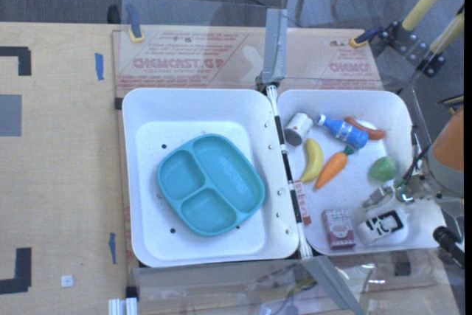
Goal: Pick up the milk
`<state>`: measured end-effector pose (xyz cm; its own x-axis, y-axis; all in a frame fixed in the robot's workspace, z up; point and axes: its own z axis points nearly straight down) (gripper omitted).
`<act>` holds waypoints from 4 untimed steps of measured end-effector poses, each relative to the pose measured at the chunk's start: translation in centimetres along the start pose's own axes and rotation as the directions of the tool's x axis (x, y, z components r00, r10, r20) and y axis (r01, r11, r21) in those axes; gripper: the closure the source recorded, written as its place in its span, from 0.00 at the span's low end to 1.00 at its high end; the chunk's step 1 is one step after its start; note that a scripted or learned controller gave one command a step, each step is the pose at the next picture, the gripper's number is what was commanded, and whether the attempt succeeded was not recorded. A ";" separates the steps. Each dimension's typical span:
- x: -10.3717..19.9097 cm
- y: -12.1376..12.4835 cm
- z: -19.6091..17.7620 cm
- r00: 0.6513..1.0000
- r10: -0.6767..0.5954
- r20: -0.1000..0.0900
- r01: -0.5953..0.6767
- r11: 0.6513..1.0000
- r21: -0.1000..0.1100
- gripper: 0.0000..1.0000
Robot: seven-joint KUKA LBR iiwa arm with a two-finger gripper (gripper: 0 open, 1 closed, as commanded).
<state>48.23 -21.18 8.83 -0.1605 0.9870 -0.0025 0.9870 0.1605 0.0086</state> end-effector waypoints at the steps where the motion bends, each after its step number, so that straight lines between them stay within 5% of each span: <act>1: -0.5 0.0 -1.1 1.000 0.005 0.011 -0.005 1.000 -0.007 1.00; 2: -0.4 0.1 -1.1 1.000 0.004 0.008 -0.004 1.000 -0.006 0.00; 3: 1.2 2.8 0.0 0.999 -0.039 0.005 0.039 0.999 0.000 0.00; 4: -1.2 -0.2 0.0 0.935 -0.356 0.001 0.356 0.935 0.001 0.00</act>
